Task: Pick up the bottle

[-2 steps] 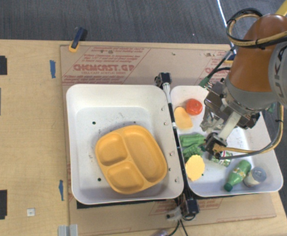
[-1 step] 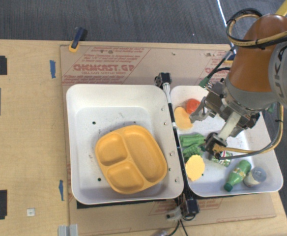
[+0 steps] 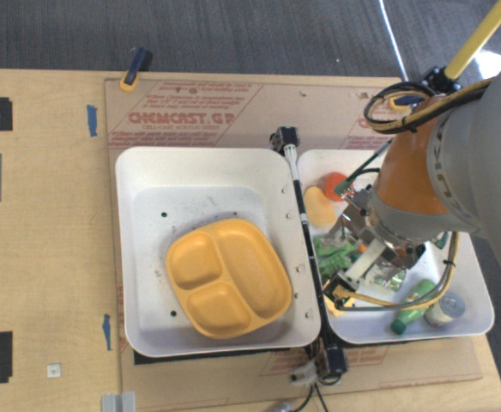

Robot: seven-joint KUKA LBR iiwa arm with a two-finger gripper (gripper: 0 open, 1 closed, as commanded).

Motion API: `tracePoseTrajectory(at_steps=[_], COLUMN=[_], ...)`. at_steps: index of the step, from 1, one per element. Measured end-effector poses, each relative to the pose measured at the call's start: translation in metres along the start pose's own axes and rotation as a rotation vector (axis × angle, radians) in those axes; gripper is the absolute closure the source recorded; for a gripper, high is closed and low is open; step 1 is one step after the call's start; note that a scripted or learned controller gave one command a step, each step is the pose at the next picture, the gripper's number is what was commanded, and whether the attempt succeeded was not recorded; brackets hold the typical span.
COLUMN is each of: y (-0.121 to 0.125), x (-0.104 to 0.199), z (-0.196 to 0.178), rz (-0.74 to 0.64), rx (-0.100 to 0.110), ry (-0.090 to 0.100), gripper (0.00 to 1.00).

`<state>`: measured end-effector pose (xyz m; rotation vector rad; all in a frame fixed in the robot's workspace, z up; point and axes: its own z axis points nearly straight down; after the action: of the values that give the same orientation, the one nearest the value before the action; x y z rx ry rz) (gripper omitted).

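Note:
A green bottle (image 3: 412, 305) lies on its side near the front right corner of the right bin (image 3: 482, 316). The arm comes in from the right and hangs low over the middle of that bin. Its gripper (image 3: 383, 256) sits among the clutter there, up and to the left of the bottle and apart from it. The wrist hides most of the gripper and whatever lies under it.
A pale round thing (image 3: 320, 204) and a red-orange thing (image 3: 334, 182) lie at the right bin's back left. Green pieces (image 3: 332, 252) sit by its left wall, and a whitish round object (image 3: 446, 309) lies beside the bottle. A yellow divided plate (image 3: 227, 277) lies in the left bin (image 3: 139, 230).

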<state>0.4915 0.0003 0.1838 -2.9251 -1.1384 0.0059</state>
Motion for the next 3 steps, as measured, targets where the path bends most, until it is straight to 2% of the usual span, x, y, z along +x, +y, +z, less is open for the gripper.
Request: tracePoseTrajectory(at_steps=[1, 2, 3], y=[0.028, -0.013, -0.013], x=[-0.042, 0.016, 0.017], z=[-0.001, 0.0, -0.01], rz=[0.034, 0.022, 0.021], rx=[0.0, -0.002, -0.002], ry=[0.001, 0.002, 0.002], gripper=[0.0, 0.0, 1.0])
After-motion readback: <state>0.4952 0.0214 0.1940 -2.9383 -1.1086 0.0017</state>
